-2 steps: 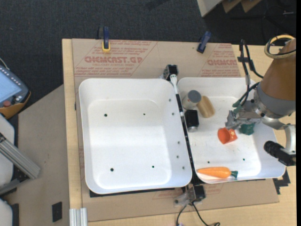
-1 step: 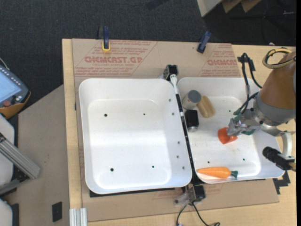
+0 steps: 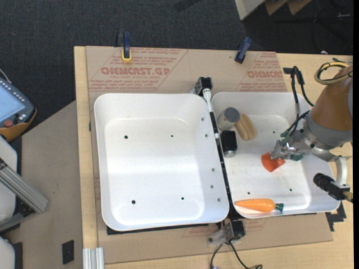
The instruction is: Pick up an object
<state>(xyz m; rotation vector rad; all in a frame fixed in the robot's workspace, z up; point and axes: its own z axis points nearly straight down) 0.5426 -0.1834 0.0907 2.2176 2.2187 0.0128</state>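
While my gripper (image 3: pixel 282 152) hovers at the red object (image 3: pixel 271 163) toward three o'clock in the right bin (image 3: pixel 263 98) — touching or gripping, I cannot tell — no lift is evident.

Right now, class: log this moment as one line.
gripper: over right bin | at red object | grasp: unconfirmed | carrot: near edge

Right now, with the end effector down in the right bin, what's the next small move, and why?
Probably a short straight lift to test the grasp. The end effector sits right over the small red-orange object in the right bin, but the view doesn't show whether it has hold of that object. The wooden cylinder and black block lie clear to its left, so rising should disturb nothing.
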